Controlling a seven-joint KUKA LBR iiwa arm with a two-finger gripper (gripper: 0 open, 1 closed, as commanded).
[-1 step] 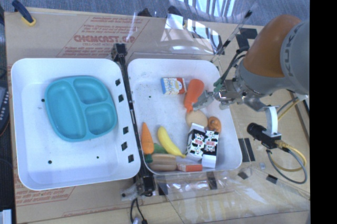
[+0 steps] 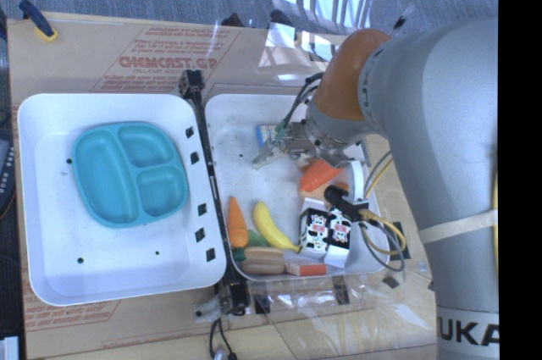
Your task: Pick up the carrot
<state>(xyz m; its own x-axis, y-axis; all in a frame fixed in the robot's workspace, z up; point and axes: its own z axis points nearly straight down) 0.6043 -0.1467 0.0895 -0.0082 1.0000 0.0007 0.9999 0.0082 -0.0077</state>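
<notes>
You are looking down on two shallow white bins with smooth plastic walls and rounded corners, sitting side by side on a brown printed cardboard sheet (image 2: 169, 53). The left bin (image 2: 34, 206) is carrying a glossy teal plate (image 2: 131, 172), a rounded shape divided into three compartments.

The grey arm (image 2: 432, 130), with its smooth casing and orange band (image 2: 347, 83), is reaching in from the right over the right bin (image 2: 224, 121). Its gripper (image 2: 273, 146), a metallic piece, is hanging over the upper middle of that bin's floor. You cannot tell from this angle whether the claw is released or clenched, and nothing is showing in it.

The carrot (image 2: 237, 223) is lying against the left wall of the right bin, in its lower half. It is a smooth orange taper with a green stub at the nearer end, well apart from the gripper. Just beside it on the right, a curved yellow banana (image 2: 273, 227) is lying at a slant. Below them a tan bun-like piece (image 2: 262, 261) is resting near the front wall. A boxy carton with black-and-white cow patches (image 2: 326, 231) is sitting to the right of the banana, and an orange wedge-shaped piece (image 2: 318, 176) is lying just under the wrist.
</notes>
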